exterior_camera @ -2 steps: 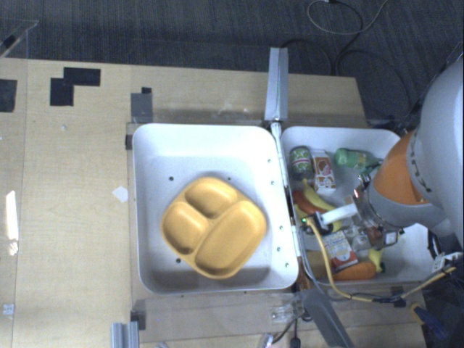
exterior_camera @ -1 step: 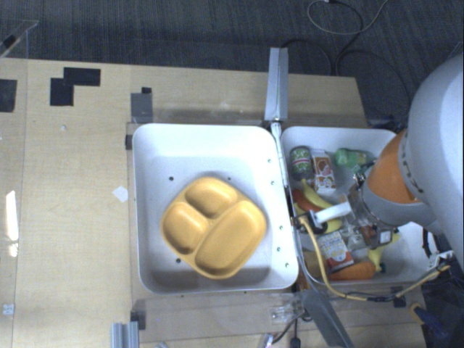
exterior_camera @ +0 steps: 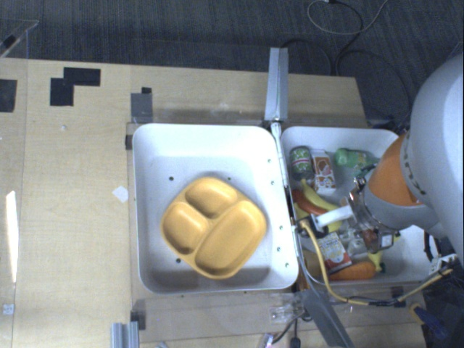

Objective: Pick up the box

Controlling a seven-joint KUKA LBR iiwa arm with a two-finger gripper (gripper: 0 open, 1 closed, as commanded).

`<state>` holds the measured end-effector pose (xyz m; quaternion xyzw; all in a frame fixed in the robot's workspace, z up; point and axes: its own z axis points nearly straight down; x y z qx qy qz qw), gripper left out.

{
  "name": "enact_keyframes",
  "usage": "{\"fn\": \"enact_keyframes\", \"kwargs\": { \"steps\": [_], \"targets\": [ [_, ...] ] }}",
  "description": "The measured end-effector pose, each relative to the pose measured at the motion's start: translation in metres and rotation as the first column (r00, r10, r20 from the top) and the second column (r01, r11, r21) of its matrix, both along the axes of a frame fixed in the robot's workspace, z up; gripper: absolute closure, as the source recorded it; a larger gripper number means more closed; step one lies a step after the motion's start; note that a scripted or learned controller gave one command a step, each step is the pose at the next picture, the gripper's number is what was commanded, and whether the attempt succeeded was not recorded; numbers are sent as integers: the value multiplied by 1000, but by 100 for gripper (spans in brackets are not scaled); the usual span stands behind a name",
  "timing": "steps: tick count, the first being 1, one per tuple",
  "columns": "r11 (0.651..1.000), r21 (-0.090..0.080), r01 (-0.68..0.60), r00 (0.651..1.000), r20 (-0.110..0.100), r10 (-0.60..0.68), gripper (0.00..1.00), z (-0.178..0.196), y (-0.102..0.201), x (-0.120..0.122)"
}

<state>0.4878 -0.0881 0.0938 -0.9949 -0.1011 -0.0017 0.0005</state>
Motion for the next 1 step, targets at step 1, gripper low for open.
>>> {"fn": "enact_keyframes", "kwargs": {
  "steps": [1],
  "targets": [
    [1000, 1, -14, 1000, -1, 14, 100, 91, 69, 0]
  ]
}}
